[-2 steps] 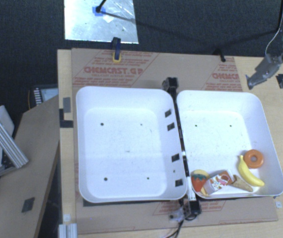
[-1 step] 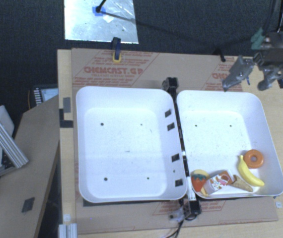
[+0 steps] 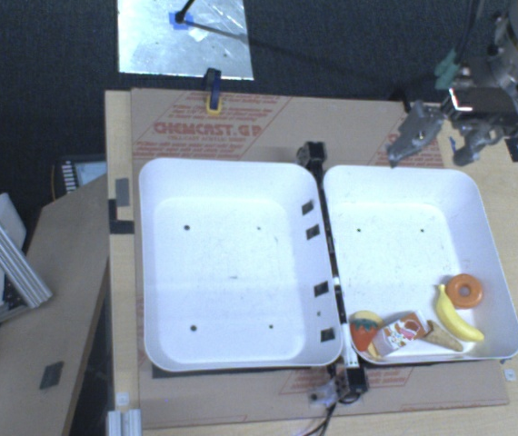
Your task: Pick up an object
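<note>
While the gripper [image 3: 441,143] hangs with jaws spread and bare above the right bin's [image 3: 404,198] far rim, a curved banana [image 3: 457,317], ringed doughnut [image 3: 464,289], packet [image 3: 399,332] and tomato [image 3: 365,330] crowd its near corner.

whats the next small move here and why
Probably bring the gripper down toward the near corner of the right bin. It hangs open above the bin's far edge holding nothing, while the banana, orange ring and other toys cluster there.
</note>
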You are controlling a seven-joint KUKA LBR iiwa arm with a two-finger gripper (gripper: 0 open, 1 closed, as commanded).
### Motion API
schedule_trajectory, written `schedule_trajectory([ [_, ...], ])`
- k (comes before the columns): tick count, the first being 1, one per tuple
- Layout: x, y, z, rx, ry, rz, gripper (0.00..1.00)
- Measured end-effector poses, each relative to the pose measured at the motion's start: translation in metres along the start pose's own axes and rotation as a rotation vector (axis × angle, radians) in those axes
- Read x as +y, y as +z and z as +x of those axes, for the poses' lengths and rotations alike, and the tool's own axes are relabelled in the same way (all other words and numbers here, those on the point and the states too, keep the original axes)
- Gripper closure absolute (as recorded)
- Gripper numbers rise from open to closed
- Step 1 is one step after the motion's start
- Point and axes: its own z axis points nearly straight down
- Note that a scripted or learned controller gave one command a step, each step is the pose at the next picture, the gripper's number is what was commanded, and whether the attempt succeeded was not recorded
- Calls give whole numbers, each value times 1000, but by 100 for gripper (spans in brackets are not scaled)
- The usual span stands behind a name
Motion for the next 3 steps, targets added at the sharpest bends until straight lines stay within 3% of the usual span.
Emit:
schedule_trajectory([
  [1, 0, 0, 38, 1, -1, 0, 0],
  [2, 0, 0, 98, 1, -3, 1, 0],
  [3, 1, 0, 121, 1, 0, 1, 0],
])
